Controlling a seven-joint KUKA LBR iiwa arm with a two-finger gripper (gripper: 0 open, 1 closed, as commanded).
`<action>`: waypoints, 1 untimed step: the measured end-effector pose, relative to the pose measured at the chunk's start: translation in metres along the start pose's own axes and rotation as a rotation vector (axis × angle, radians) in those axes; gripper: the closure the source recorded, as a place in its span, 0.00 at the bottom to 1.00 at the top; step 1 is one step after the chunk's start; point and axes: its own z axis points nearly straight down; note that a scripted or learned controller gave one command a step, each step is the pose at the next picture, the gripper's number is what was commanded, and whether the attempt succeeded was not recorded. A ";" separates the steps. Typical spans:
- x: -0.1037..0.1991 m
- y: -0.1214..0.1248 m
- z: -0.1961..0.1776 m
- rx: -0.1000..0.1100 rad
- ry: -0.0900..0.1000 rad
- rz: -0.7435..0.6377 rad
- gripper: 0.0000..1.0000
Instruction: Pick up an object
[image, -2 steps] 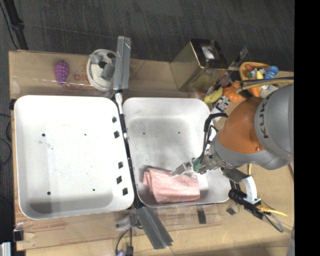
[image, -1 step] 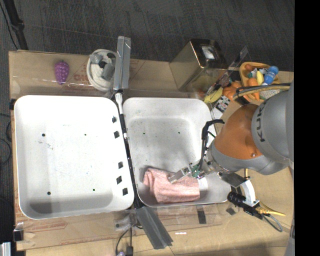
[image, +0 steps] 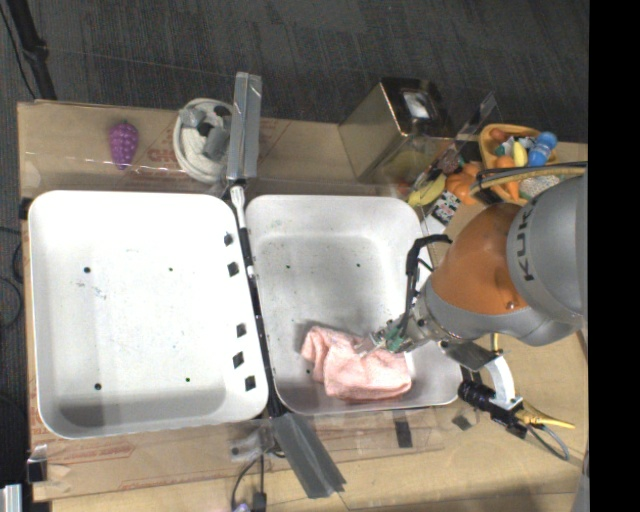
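I am watching the gripper (image: 392, 338) working at the pink cloth (image: 358, 366), lower centre-right of the frame, in the right bin (image: 330, 235).
The cloth is lying bunched, so a pinch is risking only a loose fold slipping free; the wrist is hiding the tips, so I cannot tell their state.

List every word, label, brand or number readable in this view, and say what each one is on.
"KU": white letters on the grey arm, cut off at the picture's edge.
Faint reddish print on the cardboard behind the bins: too blurred to read.
Label on the brown box: too small to read.
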 end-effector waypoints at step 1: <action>-0.022 0.079 -0.084 0.005 -0.003 -0.045 1.00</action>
